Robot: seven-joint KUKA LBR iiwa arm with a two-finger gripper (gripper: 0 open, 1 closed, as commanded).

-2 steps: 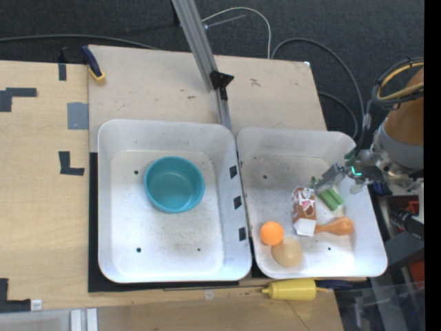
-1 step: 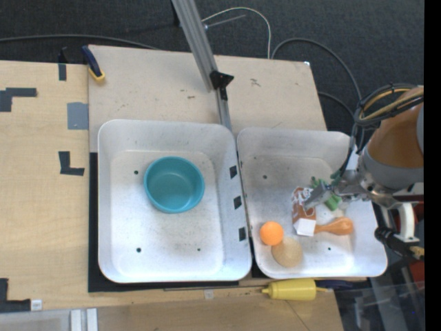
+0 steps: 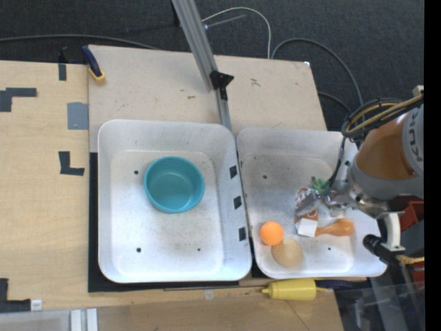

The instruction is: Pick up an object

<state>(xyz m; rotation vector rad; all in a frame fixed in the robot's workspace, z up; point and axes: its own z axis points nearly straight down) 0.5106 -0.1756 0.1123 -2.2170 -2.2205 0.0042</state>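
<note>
In the right bin [image 3: 275, 147], my gripper [image 3: 311, 200] hangs low over a cluster of small objects near the bin's right side. A small green item [image 3: 318, 183] lies just behind it. A white and red piece [image 3: 307, 223] and an orange spoon-shaped object [image 3: 336, 227] lie just in front of it. Toward the bin's front sit an orange ball [image 3: 271, 233] and a tan rounded object [image 3: 287, 252]. The grey arm with its orange band [image 3: 386, 154] comes in from the right. Whether anything is held is hidden.
The left bin [image 3: 117, 250] holds a teal bowl [image 3: 174, 184]. A yellow bottle-like object [image 3: 293, 289] lies on the bench in front of the right bin. A slanted metal pole [image 3: 200, 40] stands behind the bins, and cables run at the back right.
</note>
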